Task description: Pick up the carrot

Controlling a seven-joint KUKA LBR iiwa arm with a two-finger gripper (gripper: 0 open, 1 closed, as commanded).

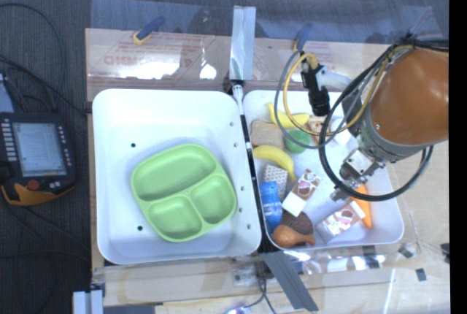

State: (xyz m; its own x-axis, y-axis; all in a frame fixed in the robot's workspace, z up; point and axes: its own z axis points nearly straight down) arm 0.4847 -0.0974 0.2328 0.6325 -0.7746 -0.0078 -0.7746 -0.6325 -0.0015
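We see the carrot (364, 209) lying at four o'clock in the right bin (390, 232), just beside our claw (350, 177). We cannot tell how the claw stands. The lift is not yet done.

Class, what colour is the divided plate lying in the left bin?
Light green: the divided three-compartment plastic plate shows best in the camera view.

Grey arm (406, 97), wrist angled down-left, fingers hidden
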